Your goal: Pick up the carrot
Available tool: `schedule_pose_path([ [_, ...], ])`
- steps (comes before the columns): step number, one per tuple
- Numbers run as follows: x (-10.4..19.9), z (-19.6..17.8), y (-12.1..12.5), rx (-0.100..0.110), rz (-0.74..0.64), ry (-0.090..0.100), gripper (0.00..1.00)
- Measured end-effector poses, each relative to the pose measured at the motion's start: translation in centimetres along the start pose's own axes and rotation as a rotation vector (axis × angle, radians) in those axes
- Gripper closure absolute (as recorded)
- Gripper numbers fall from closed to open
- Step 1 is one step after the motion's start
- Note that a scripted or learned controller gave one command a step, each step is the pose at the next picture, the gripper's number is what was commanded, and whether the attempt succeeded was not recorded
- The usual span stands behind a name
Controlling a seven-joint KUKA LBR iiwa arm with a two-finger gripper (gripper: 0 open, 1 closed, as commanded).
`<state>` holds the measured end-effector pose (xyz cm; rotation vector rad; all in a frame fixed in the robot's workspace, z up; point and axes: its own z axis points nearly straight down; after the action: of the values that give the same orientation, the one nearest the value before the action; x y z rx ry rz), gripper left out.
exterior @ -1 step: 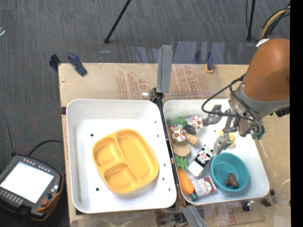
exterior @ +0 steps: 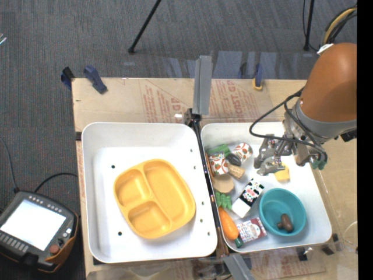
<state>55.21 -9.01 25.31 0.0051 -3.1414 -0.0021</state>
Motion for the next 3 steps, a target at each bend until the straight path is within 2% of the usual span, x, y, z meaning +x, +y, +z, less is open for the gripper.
schedule_pose_path([
  [1, 0.5, -18.9, -5.5, 0.006, -0.333, -0.013, 1.0],
  [2, 6.4, -15.0, -12.4, -0.001, -0.581, 0.0, 1.0],
  [3, 6.2, -6.6, -11.9, -0.005, -0.901, 0.001, 1.0],
])
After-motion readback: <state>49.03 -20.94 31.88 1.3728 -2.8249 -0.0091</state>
